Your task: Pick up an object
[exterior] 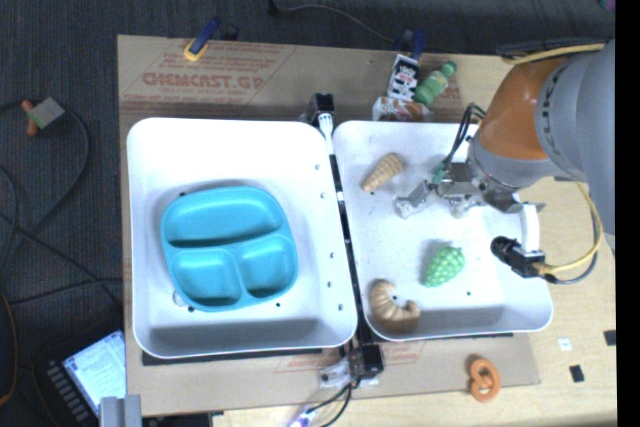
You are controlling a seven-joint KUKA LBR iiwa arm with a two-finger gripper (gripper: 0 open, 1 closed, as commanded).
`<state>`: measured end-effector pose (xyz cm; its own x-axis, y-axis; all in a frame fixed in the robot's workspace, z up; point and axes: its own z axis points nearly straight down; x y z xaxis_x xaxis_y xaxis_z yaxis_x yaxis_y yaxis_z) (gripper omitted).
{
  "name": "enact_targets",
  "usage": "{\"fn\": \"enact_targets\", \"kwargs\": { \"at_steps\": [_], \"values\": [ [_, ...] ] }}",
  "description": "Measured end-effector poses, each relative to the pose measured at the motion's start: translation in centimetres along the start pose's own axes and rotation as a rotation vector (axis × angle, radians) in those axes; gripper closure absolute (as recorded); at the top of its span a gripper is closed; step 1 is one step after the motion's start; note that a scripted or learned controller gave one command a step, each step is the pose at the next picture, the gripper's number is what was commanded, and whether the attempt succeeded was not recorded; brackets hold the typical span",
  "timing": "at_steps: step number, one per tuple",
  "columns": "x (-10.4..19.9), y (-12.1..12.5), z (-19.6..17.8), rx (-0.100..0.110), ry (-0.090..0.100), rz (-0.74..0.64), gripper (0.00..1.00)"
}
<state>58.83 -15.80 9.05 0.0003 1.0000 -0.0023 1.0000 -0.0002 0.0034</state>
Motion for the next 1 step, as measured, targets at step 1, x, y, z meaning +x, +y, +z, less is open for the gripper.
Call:
{"fn": "enact_targets", "kwargs": {
  "at_steps": [1],
  "values": [
    [0.87, -3.67, -1.05, 0.006, 0.002, 0.0, 0.0]
  ]
}}
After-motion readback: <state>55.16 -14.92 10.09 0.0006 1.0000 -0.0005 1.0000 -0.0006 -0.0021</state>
